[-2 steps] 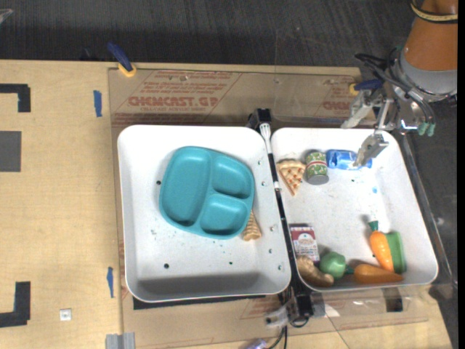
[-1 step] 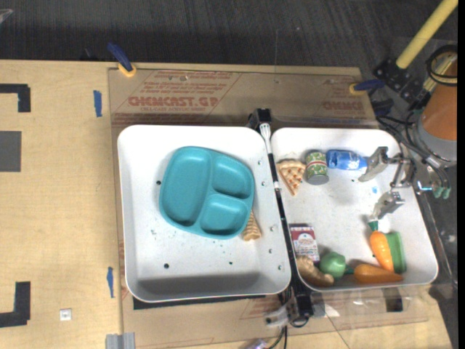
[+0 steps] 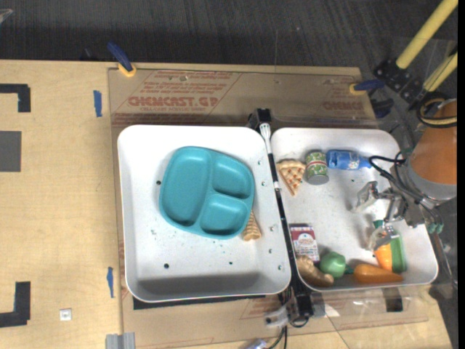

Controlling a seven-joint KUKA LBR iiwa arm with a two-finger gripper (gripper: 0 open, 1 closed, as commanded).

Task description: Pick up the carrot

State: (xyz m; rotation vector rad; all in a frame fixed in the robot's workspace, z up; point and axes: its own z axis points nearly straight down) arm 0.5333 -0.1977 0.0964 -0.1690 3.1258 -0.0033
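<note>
The carrot [image 3: 375,273], orange and long, lies flat along the front wall of the right bin [image 3: 330,208]. Just above it sits a small orange and green toy [image 3: 391,254]. My gripper [image 3: 384,222] hangs over the bin's right side, directly above that toy and a little behind the carrot. The metal of the gripper overlaps the toy's top edge, and whether they touch is unclear. Nothing visibly hangs from the gripper. The arm's orange band [image 3: 436,155] is at the right edge.
The right bin also holds a green round toy [image 3: 334,264], a beige lump [image 3: 309,270], a red and white box [image 3: 303,240], a waffle piece [image 3: 290,173], a green can [image 3: 316,167] and a blue bottle [image 3: 345,160]. The left bin [image 3: 145,260] holds a teal divided plate [image 3: 207,191] and a cone [image 3: 251,227].
</note>
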